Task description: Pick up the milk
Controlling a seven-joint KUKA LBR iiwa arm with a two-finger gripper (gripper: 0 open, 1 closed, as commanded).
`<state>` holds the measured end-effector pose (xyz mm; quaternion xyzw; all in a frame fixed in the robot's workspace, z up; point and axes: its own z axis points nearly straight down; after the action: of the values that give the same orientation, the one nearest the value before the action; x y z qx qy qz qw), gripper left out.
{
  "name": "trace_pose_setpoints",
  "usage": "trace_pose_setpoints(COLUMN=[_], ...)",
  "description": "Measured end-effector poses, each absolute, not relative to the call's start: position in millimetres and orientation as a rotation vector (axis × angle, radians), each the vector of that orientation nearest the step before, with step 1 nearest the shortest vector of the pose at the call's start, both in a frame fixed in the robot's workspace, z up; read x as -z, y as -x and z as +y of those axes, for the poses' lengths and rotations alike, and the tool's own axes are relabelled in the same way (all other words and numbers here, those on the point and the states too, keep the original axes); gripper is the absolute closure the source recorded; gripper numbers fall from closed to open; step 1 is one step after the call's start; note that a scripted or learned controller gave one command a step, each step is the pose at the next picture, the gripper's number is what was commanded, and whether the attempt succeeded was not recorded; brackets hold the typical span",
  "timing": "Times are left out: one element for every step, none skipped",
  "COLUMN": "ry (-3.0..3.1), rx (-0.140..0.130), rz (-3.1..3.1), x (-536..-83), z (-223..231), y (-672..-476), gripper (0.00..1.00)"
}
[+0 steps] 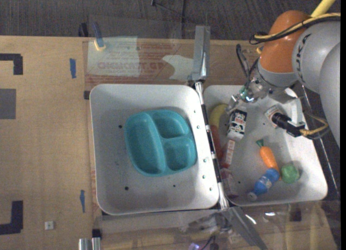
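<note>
The milk (237,123) is a small white carton with black cow patches. It lies in the right bin (313,187), near that bin's far left part. My gripper (244,96) hangs right above the carton's far end, at the end of the grey arm with the orange band (281,54). The wrist hides the space between gripper and carton, so I cannot see whether they touch.
Around the milk lie a yellow fruit (218,115), a red item (215,135), a white packet (229,151), a carrot (267,156), a blue bottle (264,183) and a green item (290,173). A teal divided plate (161,141) sits in the left bin (108,189).
</note>
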<state>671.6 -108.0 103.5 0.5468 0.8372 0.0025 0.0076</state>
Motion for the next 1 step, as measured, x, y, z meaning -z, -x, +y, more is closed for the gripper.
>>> trace_pose_setpoints(ry=[-1.918], rx=[-0.005], rz=[2.484], x=[-186.3], z=[8.6], y=[-650.4], gripper=[1.0])
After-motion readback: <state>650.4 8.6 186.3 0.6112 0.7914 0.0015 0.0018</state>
